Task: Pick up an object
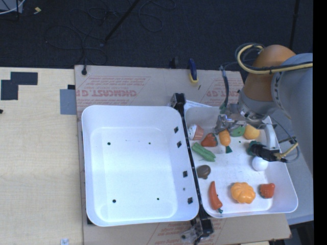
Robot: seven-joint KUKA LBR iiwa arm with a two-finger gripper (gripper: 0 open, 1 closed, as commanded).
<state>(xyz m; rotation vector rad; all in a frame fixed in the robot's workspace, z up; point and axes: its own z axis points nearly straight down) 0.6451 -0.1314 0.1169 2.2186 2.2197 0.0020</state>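
Arm reaches in from the right over the right bin (288, 200); gripper (223, 124) is low in the bin's upper part, directly above a small orange carrot-shaped toy (224, 138). Whether it is parted or closed cannot be told here: the metal tip is small and blends with the toy below it, so no grasp is claimed. Likely target, judged from position alone, is that carrot, which lies on the bin floor just below the tip, beside a red wedge-like piece (209, 141) on its left. Toys crowd this upper area: a green piece (237, 131) and a yellow piece (251, 132) sit just to the right, close under the wrist, so neighbours could be nudged. Further down lie a green pod (203, 151), a brown lump (203, 171), a red chilli (214, 195), an orange pumpkin-like toy (242, 192), a strawberry (266, 190) and a white ball (259, 163). A pink-and-white item (194, 132) rests against the divider side. Left bin (94, 137) holds no toys. Task not yet complete: nothing lifted off the floor.
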